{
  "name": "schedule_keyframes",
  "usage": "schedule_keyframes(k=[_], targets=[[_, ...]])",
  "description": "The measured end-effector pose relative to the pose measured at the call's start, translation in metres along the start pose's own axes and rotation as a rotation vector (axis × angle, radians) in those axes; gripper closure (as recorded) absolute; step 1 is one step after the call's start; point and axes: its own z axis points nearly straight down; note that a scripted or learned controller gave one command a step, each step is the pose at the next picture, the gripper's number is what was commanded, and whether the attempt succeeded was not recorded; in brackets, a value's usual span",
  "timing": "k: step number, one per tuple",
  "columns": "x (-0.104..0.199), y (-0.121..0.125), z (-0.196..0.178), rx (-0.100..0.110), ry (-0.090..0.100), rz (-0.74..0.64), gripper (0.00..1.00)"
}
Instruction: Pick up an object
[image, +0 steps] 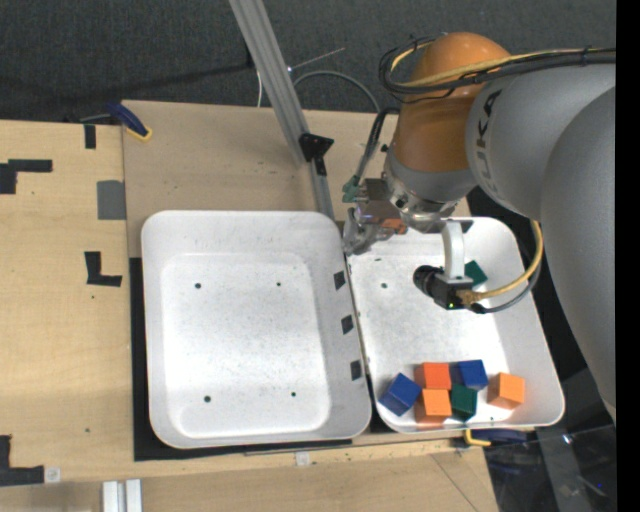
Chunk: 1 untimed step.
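Arm: a grey KUKA arm reaches in from the right, its orange band above the wrist.
Gripper: the gripper sits at the far left corner of the right bin, beside the wall that meets the left bin.
Grip: whether it is apart or together cannot be told from this angle.
Nearest block: a dark green block lies in the right bin's far half, near the gripper and toward the view's right.
Cluster: six blocks crowd the right bin's near edge, well apart from the gripper.
Cluster order: a blue block is at the left. An orange block and a second blue block are behind. A second orange block and a green block are in front. A third orange block is at the right.
Setting: both bins rest on a tan bench.
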Motion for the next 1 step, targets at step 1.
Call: schedule_keyframes(k=[1], targets=[[0.0473,-0.0022,0.0102,0.001,-0.001,0.001,1.0]])
